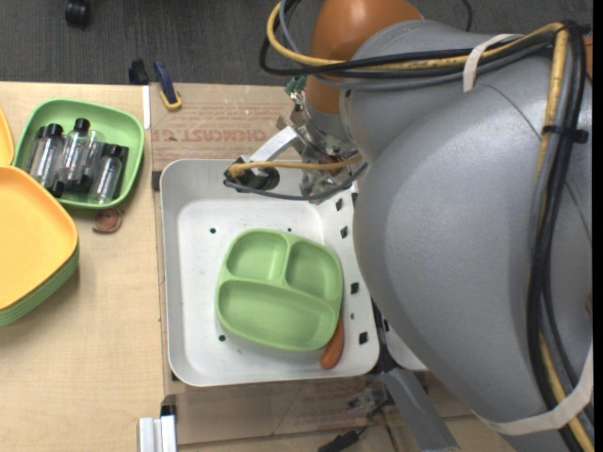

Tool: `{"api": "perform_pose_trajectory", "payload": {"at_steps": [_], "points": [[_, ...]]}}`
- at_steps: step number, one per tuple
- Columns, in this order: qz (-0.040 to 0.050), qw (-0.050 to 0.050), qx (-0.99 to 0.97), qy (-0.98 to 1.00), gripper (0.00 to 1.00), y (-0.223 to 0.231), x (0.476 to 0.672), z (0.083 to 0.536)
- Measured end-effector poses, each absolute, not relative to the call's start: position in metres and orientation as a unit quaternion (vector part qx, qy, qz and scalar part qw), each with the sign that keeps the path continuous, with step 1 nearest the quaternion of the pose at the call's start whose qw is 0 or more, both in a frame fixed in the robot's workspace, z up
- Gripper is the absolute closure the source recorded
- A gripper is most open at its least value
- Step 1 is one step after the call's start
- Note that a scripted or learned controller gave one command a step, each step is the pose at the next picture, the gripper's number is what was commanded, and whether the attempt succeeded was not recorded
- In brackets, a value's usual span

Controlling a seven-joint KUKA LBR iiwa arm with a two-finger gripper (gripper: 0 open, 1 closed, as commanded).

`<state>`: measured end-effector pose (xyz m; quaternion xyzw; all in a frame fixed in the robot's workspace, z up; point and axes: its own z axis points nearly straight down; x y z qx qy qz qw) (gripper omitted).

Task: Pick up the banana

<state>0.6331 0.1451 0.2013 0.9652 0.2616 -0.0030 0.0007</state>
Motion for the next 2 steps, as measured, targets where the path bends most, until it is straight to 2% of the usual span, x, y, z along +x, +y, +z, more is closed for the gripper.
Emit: {"api": "perform_pose_trajectory", "payload": {"at_steps": [1,2], "points": [[-0.0031,0.001,0.957,0.291,1.0,0.151,0.611,0.095],[-0.0015,0.001,0.975,0.224,1.0,0.086,0.635,0.191]]}}
